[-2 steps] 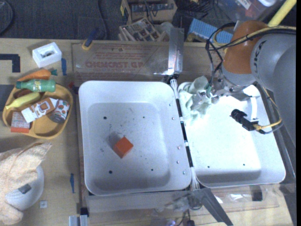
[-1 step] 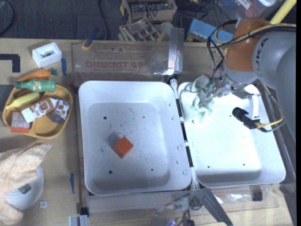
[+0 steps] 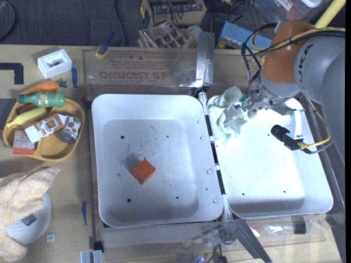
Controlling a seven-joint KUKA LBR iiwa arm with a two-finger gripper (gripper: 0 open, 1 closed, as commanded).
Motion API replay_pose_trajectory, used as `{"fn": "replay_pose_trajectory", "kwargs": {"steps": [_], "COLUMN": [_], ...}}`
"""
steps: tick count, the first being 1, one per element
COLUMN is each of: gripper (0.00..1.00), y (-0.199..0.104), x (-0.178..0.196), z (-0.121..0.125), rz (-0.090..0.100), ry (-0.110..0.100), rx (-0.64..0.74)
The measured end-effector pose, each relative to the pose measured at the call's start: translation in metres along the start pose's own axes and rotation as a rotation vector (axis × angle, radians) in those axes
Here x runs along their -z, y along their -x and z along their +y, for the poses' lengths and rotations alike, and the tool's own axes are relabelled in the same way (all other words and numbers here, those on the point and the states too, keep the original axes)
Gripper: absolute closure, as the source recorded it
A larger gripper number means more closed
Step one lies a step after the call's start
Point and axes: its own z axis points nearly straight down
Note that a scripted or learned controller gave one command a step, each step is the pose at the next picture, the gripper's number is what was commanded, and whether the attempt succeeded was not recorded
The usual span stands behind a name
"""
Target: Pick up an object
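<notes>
Near edge: pale crumpled cloth [image 3: 22, 201] at 8 o'clock on the desk [image 3: 66, 223], with a small white-and-grey object [image 3: 24, 226] beside it.
Yellow bowl: round yellow bowl [image 3: 55, 149] at 9 o'clock, heaped with toy food, among it a green bottle [image 3: 43, 99], an orange carrot-like piece [image 3: 41, 87] and a yellow banana shape [image 3: 24, 116].
White box: small white box [image 3: 55, 63] at 10 o'clock, above the bowl.
Left bin: shallow white plastic bin [image 3: 109, 114], its floor speckled with dark marks.
Task object: small orange cube [image 3: 144, 171], lying near the middle of the left bin, slightly toward 7 o'clock, well apart from the arm.
Right bin: second shallow white bin [image 3: 285, 201], touching the left one along the middle seam.
Soft item: pale green-white crumpled soft thing [image 3: 227, 116] at the right bin's 11 o'clock corner.
Gripper: gripper [image 3: 244, 107] low over that soft thing, seemingly touching it.
Fingers: cannot tell how far apart they stand, nor whether they hold anything.
Arm: grey arm with orange band [image 3: 290, 43] reaching in from 2 o'clock.
</notes>
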Motion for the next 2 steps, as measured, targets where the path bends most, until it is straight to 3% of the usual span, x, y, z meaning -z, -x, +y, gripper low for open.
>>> {"fn": "replay_pose_trajectory", "kwargs": {"steps": [1,2], "gripper": [0.0,1.0], "y": [0.0,0.001], "x": [0.0,0.0099], "z": [0.0,0.0006], "rz": [0.0,-0.002], "ry": [0.0,0.003], "rx": [0.0,-0.001]}}
